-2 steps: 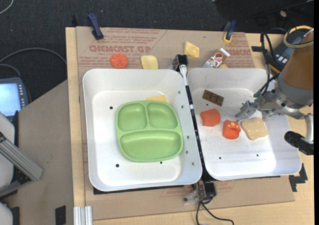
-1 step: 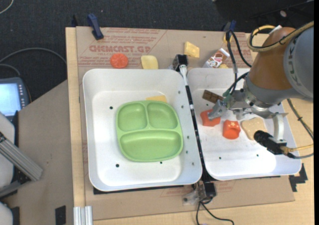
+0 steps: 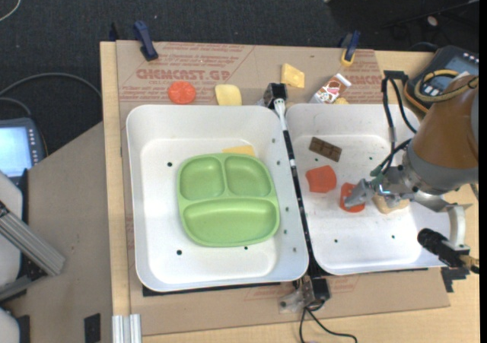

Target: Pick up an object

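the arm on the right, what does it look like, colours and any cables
The arm is bulky and rounded: a wide orange band over a grey wrist section. The gripper at its tip is small and metallic grey. A black cable loops beside the arm near the right bin.

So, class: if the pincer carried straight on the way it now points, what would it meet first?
The pincer points left, at a small red object on the right bin floor; that comes first, though depth is unclear.
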Tool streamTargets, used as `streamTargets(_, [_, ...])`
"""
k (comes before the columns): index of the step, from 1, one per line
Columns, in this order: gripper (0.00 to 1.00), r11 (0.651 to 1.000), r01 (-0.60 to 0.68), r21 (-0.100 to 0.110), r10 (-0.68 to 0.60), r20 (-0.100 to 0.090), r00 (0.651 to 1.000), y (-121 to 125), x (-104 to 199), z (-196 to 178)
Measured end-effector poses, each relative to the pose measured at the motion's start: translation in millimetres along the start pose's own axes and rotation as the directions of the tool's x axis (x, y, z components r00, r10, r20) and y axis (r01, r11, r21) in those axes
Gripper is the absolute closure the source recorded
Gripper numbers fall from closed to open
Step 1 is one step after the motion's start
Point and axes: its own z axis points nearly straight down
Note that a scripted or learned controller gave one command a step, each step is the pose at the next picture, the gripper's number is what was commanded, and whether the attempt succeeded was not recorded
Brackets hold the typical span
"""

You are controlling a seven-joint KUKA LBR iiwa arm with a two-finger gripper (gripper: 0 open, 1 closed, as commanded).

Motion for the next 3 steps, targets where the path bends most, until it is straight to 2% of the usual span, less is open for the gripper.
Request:
streamTargets(1, [0.0, 1.0, 0.004, -0.016, -0.003, 0.008, 1.0, 51.2, -56.4, -63.9])
streamTargets(2, [0.0, 1.0, 0.01, -0.001, -0.01, -0.003, 1.0, 47.1, 8.2, -25.1])
streamTargets(3, [0.0, 1.0, 0.005, 0.001, -0.005, -0.002, 1.0, 26.2, 21.8, 18.4])
